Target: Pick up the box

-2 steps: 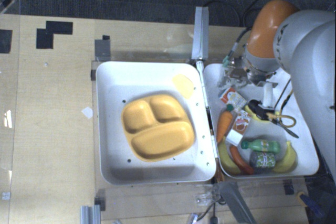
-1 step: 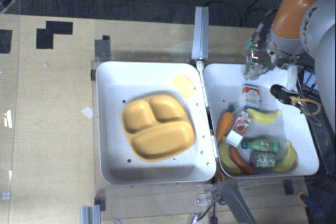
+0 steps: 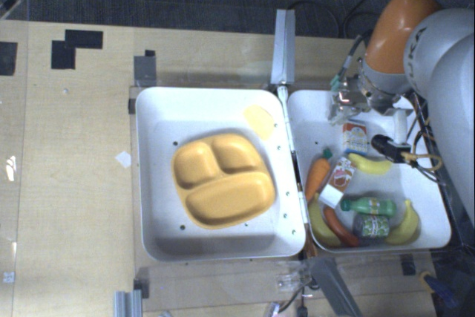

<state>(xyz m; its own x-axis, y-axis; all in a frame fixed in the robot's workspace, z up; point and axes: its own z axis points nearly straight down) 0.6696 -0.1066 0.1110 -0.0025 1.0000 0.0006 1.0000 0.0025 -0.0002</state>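
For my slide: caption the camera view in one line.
Gripper above the right bin, near the box; yellow tray in the left bin.

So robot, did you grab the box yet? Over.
Gripper above right bin, nothing seen held. Box lies just below it. Banana, carrot close by.

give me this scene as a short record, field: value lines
left bin: holds a yellow divided tray
right bin: holds the box, carrot, bananas, green bottle
box: small, white and red, near the bin's far side
carrot: by the bin's left wall
green bottle: lying on its side
end effector: over the right bin's far side, just beyond the box
box held: not visibly
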